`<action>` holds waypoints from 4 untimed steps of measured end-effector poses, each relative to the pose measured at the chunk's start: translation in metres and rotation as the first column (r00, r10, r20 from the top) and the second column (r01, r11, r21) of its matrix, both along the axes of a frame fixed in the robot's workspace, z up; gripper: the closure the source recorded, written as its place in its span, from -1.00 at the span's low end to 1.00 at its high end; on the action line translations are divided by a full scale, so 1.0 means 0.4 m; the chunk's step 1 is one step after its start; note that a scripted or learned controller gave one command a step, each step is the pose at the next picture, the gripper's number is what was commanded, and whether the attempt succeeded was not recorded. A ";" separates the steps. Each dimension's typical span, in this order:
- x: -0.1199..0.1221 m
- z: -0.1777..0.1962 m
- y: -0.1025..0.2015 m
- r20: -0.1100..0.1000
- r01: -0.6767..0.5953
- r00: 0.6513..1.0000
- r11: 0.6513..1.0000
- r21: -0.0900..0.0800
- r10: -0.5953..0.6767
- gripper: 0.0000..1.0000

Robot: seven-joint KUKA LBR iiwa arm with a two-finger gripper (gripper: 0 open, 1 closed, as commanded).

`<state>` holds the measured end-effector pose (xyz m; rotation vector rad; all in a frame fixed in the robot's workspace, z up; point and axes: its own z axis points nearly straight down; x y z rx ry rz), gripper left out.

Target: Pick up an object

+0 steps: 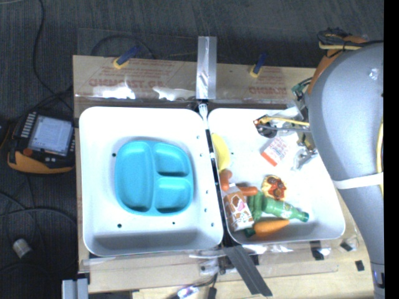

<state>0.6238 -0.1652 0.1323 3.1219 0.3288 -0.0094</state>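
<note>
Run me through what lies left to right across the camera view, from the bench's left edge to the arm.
Handheld device off the bench → blue divided tray in the left bin → banana → green bottle in the right bin → grey arm.

Dark grey carpet [37, 48] surrounds the bench, with black cables [28, 5] and a handheld pendant [43, 142] at left.
</note>
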 end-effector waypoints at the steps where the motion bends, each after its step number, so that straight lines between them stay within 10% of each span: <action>1: -0.002 0.020 0.002 -0.006 -0.004 1.000 1.000 -0.003 0.004 1.00; 2: -0.114 0.299 -0.127 0.001 0.010 1.000 1.000 0.001 -0.010 1.00; 3: -0.142 0.131 0.169 -0.002 -0.073 0.997 0.997 0.005 0.073 1.00; 4: -0.053 0.388 -0.016 0.001 0.009 1.000 1.000 0.000 -0.009 1.00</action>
